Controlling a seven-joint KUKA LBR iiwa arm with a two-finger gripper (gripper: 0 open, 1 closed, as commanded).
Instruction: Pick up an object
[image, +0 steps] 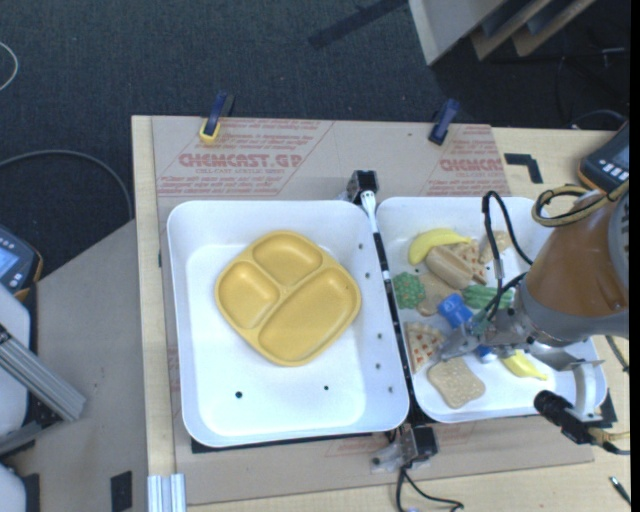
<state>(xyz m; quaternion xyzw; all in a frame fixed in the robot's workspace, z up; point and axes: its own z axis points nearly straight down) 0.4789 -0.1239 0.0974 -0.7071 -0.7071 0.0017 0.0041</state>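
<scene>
Yellow divided plate (288, 296) fills left bin (195, 330) (toy food (450, 268) crowds right bin (425, 395)).

The left bin (190, 300) has open floor along its front edge around the yellow plate (288, 296); toy food (445, 290) crowds the right bin (440, 408).

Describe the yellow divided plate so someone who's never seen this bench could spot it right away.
Of the two white bins, look in the left bin, the one away from the arm. The yellow plate lies near its middle, the bin's one large item. It is rounded and split into three compartments, unlike the small toy foods crowded in the right bin.
</scene>
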